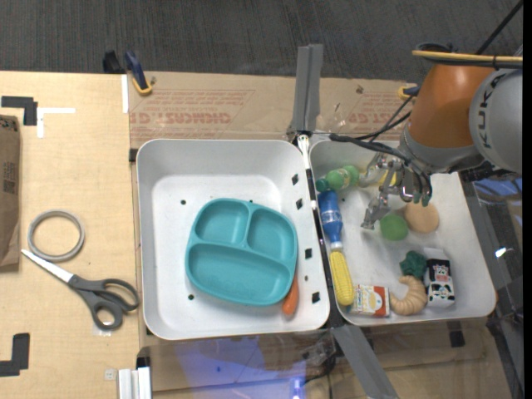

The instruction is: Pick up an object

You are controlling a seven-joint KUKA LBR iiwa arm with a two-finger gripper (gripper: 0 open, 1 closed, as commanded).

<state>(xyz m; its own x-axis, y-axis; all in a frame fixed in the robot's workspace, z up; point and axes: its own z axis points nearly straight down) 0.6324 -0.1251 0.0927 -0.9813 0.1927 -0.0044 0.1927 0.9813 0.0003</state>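
My gripper (387, 208) hangs over the back of the right bin (470, 248), open, with nothing between its fingers. A green ball (395, 227) lies just below it and a tan egg-shaped object (423, 217) just to its right. Along the bin's left wall lie a green toy (340, 178), a blue bottle (330, 216) and a yellow corn cob (340, 277). At the front are a small carton (371, 300), a croissant (408, 296), a black-and-white box (439, 281) and a dark green piece (413, 263).
The left bin (158, 223) holds a teal divided plate (241, 252) and an orange carrot (290, 299) by its front right corner. On the bench to the left lie scissors (91, 289) and a tape roll (56, 233). A divider wall separates the bins.
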